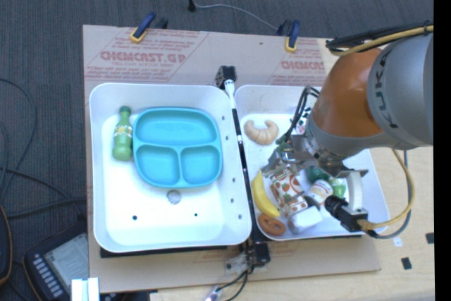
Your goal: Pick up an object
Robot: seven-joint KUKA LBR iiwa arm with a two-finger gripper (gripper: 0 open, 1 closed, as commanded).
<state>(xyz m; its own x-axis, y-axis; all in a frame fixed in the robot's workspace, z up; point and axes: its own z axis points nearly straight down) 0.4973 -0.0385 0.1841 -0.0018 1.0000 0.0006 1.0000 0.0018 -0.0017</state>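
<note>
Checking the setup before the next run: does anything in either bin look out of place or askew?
Nothing looks spilled or broken. The right bin is crowded: banana, croissant, a cookie-like piece and small packages lie heaped under the arm. In the left bin, the green bottle lies beside the blue tray.
</note>
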